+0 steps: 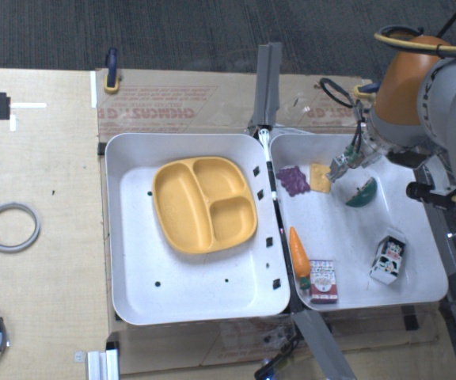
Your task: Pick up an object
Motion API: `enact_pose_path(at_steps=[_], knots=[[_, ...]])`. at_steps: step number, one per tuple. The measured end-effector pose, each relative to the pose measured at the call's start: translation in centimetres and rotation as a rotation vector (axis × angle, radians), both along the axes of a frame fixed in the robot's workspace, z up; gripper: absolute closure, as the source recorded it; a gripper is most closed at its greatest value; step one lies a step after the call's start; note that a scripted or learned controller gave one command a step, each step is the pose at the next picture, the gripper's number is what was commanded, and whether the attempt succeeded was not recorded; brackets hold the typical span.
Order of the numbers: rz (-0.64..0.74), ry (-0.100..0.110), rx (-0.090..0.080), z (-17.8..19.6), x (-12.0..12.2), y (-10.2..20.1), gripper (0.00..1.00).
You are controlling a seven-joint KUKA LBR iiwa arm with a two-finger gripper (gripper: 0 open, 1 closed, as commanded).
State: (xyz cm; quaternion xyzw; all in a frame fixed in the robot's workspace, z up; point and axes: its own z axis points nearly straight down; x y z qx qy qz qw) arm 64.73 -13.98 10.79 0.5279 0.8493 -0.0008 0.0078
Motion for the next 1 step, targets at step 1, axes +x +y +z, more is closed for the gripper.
enact_pose_path(at_steps=[1], knots=[[-0.075,0.012,0.008,0.89,-1.35,2.45,1.00]])
